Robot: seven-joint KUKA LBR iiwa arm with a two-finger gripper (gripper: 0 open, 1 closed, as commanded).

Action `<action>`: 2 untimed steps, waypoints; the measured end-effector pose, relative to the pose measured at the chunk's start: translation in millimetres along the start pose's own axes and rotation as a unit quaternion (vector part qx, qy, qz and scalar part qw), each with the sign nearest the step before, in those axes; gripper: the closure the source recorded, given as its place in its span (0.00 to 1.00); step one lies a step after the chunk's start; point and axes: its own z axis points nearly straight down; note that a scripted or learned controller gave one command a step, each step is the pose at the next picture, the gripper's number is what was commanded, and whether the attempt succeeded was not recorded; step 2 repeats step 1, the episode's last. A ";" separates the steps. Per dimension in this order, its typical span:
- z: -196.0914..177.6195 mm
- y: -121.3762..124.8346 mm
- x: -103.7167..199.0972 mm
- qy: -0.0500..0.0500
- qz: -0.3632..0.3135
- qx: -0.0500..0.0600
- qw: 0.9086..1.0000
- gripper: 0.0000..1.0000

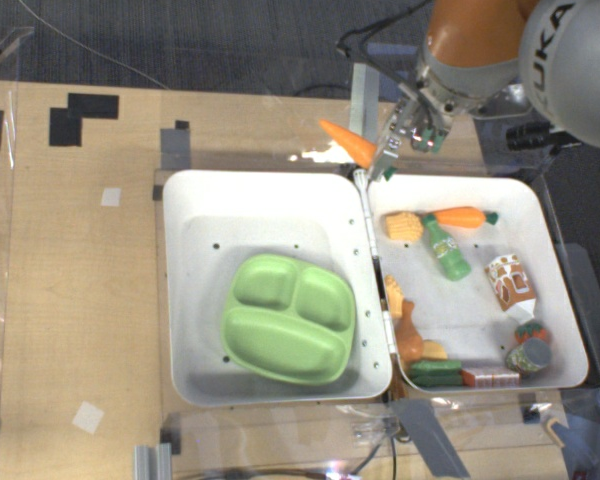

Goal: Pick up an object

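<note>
1. The gripper (392, 158) hangs over the back rim where the two shallow white bins meet. You cannot tell from this slanted view whether it is spread or closed.
2. The likeliest target, an orange, tapered plastic carrot (346, 143), sits just beside the gripper's tip, past the rim and over the wooden desk (100, 298). Its thick end looks to touch the tip, but a grasp is not visible, so treat it as not held.
3. If this carrot is your pick, grip across the thick end. The smooth, cone-shaped body will probably squirt out of a pinch made near the narrow point.
4. Close squarely and lift straight up, because the rim is close below and a sideways drag could catch on it.
5. The bin on the view's right (555, 268) offers other choices:
   - a second orange carrot with a green top (460, 218);
   - a yellow, knobbly corn piece (403, 226);
   - a glossy green toy bottle (446, 250);
   - a small white and brown carton (510, 280).
6. The carton's flat faces should hold most surely. The rounded bottle and carrot would likely roll unless gripped across their width.
7. The front of that bin is crowded, with several small items touching, so picking there risks catching two at once.
8. The bin on the view's left (190, 228) holds a pale green, three-compartment plastic plate (290, 318). It is broad and low, and judged a poor fit for a narrow grip except at its lip.
</note>
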 end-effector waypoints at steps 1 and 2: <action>45.9 26.2 53.1 0.002 0.129 0.002 0.992 1.00; 45.9 26.2 53.1 0.002 0.129 0.002 0.992 1.00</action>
